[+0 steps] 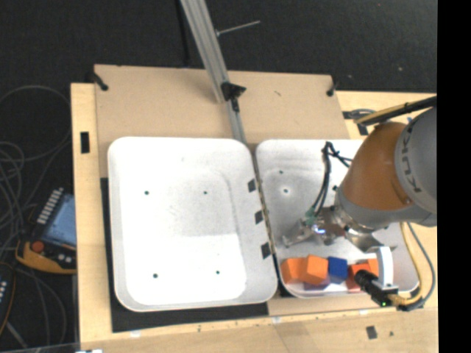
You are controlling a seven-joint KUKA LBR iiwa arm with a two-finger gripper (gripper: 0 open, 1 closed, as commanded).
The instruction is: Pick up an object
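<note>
The right bin (291,169) holds several small blocks along its near edge: an orange block (304,269), a blue block (337,268) beside it, and a smaller orange piece (363,273) further right. My gripper (313,230) hangs low inside this bin, just behind the orange block, below the grey arm with its orange band (375,171). Nothing can be seen between its fingers.
The left bin (180,219) lies beside the right one, with a row of dark clips between them. A slanted metal rail (210,46) rises behind the bins. Cables and a handheld pendant (51,230) lie off the bench on the left.
</note>
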